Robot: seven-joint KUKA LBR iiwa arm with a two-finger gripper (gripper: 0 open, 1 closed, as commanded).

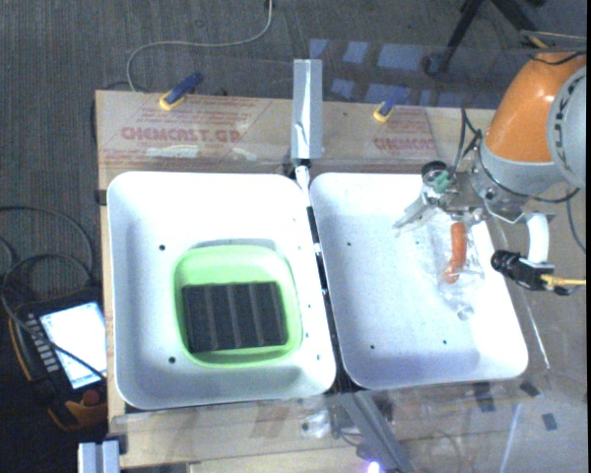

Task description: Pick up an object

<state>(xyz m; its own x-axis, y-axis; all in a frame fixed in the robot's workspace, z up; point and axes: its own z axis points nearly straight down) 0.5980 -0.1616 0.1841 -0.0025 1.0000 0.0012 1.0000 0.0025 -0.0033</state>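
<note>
The tool (456,227) hangs over the upper right part of the right bin (394,348), at the end of the grey arm (542,126) with its orange band, which reaches in from the right. Below the tool's metal parts an orange, carrot-like object (457,249) stands roughly upright, and it seems to be wrapped in or hung about with something clear and glassy. Whether the tool is spread or pressed together around this object I cannot tell. The object lies over the right bin's floor, near its right wall, well apart from the left bin (138,225). In the left bin a light green tray (189,264) with a dark slotted inset rests on the floor. Both bins sit side by side, touching, on the desk (207,136), which bears two blue and yellow clamps (180,90) along its far edge.
</note>
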